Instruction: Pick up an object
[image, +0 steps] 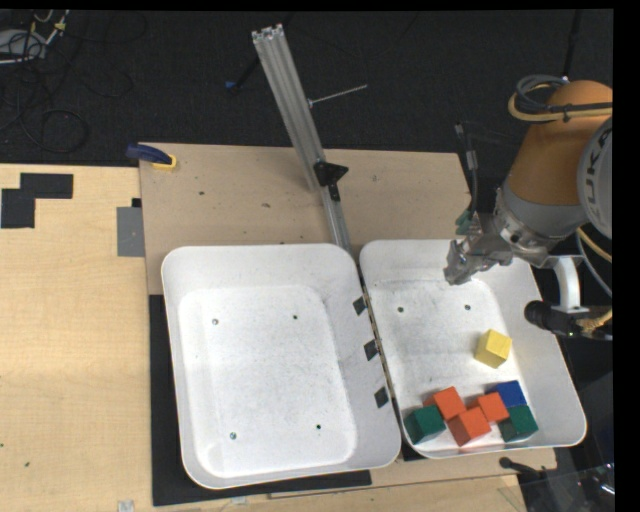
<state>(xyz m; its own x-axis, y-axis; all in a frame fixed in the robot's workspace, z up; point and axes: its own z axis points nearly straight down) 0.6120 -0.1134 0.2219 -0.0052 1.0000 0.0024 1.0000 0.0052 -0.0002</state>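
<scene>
**Arm poised over the right bin, blocks waiting at the near end**

Starting at the left: the left bin (190, 270) sits bare and white, nothing in it to go for. Between the two bins runs a divider with small dark clips (369, 348), and a slanted aluminium rail (300, 125) rises from behind them toward the top of the view.

Across into the right bin (420, 265), and here is the action. At its near end huddles a cluster: a green block (427, 424), two orange blocks (449, 401) and (468, 427) touching or nearly so, a third orange block (492, 406), a blue block (511, 392) and a darker green block (519, 428) at the right. A yellow block (493, 347) stands alone, apart from the pack, closer to the bin's middle.

Up at the far end of that bin hangs the gripper (462, 268), well away from every block, with nothing between its fingers. Judging by this, the pick has not begun; this is the approach stage. The next move calls for travelling toward the near end and dropping over one target. The lone yellow block looks the cleanest choice, since the cluster's pieces crowd each other and leave little room for fingers.

What is hard to read: the gripper's tip is small and dark against the wrist, so whether it is wide or narrow cannot be told. Its height above the bin floor is also unclear from this slant. The orange band (555, 150) and wrist are cut off at the right.
</scene>
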